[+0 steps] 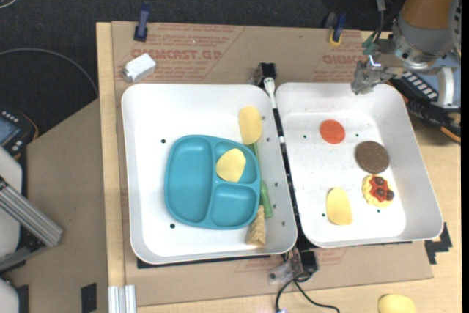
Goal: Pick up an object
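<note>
The right bin (pixel 418 157) holds a red disc (pixel 333 131), a brown disc (pixel 372 156), a small yellow round with red topping (pixel 378 190) and a pale yellow piece (pixel 338 206). In the left bin (pixel 143 157) lies a blue divided plate (pixel 194 187) with a yellow piece (pixel 231 165) on it. Another yellow piece (pixel 250 124), a thin green stick (pixel 263 194) and a tan wedge (pixel 257 229) lie along that bin's right side. My gripper (pixel 364 80) hangs over the right bin's far edge, up and right of the red disc, with nothing seen in it.
Both bins sit on a cardboard sheet (pixel 220 48) held by blue clamps (pixel 141 20). A small white block (pixel 139 67) lies near its far left corner. A yellow object (pixel 396 303) rests on the bench at the front right. Cables run beside the arm.
</note>
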Robot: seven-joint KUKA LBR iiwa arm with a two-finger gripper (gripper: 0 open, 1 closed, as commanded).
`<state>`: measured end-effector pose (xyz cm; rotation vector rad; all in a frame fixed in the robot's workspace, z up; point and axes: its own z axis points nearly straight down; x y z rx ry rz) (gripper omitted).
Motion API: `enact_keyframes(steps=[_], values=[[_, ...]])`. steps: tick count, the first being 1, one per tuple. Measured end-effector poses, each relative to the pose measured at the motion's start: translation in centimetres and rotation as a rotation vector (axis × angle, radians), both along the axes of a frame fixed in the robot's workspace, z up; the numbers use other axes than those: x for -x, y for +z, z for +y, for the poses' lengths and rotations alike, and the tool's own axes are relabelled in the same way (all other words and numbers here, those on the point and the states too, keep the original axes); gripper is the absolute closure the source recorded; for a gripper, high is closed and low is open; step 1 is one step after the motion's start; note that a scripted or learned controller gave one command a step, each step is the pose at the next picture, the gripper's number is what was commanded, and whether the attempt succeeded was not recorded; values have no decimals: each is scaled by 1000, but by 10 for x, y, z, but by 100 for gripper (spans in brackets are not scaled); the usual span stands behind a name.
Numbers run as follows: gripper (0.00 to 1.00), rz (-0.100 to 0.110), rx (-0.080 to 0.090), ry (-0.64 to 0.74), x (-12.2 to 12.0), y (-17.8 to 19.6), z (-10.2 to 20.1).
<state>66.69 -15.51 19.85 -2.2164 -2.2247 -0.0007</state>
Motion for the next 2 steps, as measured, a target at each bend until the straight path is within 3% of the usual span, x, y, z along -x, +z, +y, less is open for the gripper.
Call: enact_keyframes(steps=[1, 2], values=[[100, 4, -4, 7, 14, -9, 118], [100, -6, -1, 4, 28, 36, 186]])
